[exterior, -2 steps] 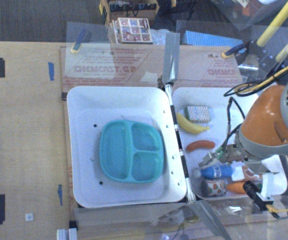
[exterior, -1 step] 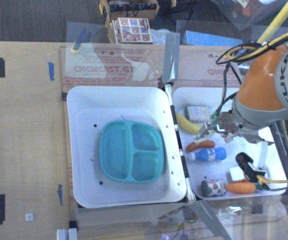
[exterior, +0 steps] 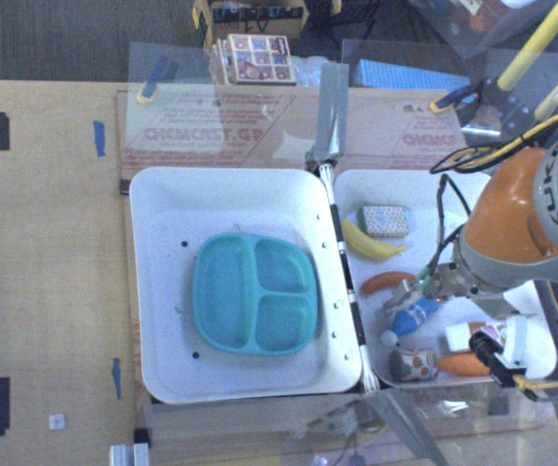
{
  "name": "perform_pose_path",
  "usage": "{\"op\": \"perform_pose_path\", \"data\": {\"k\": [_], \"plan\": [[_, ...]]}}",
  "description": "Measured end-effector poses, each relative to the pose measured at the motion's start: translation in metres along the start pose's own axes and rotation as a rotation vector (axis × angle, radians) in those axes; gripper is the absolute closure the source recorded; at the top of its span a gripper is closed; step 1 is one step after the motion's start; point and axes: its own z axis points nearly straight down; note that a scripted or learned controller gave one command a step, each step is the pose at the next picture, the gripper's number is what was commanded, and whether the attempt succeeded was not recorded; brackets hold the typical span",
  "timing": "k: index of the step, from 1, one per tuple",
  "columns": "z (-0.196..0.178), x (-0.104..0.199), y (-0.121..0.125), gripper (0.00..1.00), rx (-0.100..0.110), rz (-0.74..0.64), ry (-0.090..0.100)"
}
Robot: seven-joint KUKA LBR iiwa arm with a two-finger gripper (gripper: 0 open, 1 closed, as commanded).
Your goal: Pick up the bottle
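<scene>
The bottle (exterior: 412, 317) is small and blue with a white cap, and it lies on its side in the right bin (exterior: 410, 190), cap pointing to the lower left. My gripper (exterior: 424, 292) hangs below the orange wrist band and sits just above the bottle's upper end, touching or almost touching it. The arm hides part of the bottle's far end. I cannot make out whether the bottle is between the gripper's tips.
The right bin also holds a banana (exterior: 371, 243), a speckled sponge block (exterior: 385, 221), a red sausage-like piece (exterior: 387, 282), a patterned cup (exterior: 412, 364), a carrot (exterior: 466, 364) and a white object (exterior: 497, 340). A teal divided plate (exterior: 255, 294) lies in the left bin (exterior: 162, 212).
</scene>
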Motion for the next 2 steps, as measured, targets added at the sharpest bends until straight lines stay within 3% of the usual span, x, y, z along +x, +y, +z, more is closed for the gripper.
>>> {"op": "perform_pose_path", "data": {"k": [1,2], "plan": [[-0.012,-0.002,0.002,1.0,-0.011,0.004,-0.004],[-0.15,0.067,0.047,1.0,0.005,-0.34,0.001]]}}
